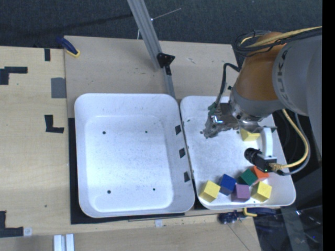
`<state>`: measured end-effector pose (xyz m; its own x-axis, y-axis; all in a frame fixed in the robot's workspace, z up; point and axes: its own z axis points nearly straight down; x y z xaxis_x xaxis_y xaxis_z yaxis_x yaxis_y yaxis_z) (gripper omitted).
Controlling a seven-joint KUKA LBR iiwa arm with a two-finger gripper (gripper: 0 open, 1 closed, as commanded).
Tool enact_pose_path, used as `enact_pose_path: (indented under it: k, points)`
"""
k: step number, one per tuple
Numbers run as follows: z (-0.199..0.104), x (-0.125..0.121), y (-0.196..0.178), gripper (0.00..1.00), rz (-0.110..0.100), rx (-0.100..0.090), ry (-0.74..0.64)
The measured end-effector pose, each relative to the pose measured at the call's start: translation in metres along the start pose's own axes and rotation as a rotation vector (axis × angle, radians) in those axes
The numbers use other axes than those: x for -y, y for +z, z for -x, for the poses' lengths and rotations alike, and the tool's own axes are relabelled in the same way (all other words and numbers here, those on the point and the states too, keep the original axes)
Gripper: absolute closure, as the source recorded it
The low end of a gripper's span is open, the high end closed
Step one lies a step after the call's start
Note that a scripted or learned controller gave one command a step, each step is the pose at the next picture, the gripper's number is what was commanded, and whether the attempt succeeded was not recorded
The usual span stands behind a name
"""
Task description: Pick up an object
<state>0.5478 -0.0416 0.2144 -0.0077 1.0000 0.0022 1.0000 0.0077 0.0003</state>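
The end effector (213, 124) is being held over the upper part of the right bin (209, 156), above bare floor. Whether it is apart or together cannot be told; the view there is blurred. Candidate blocks are lying toward the bin's near edge, well apart from it: yellow block (210, 191), blue block (227, 183), purple block (242, 192). The left bin (125, 150) is sitting beside, on the counter (104, 67).

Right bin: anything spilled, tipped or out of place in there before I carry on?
Nothing stands out. The blocks sit bunched in the right bin's near corner: yellow block, blue block, purple block, green block. All lie inside the rim. The pincer hangs apart from them.
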Motion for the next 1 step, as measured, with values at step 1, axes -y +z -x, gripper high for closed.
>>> enact_pose_path:
  k: [1]
  points:
    - [-0.0485, -0.0261, 0.0063, 1.0, -0.002, 0.0, 0.001]
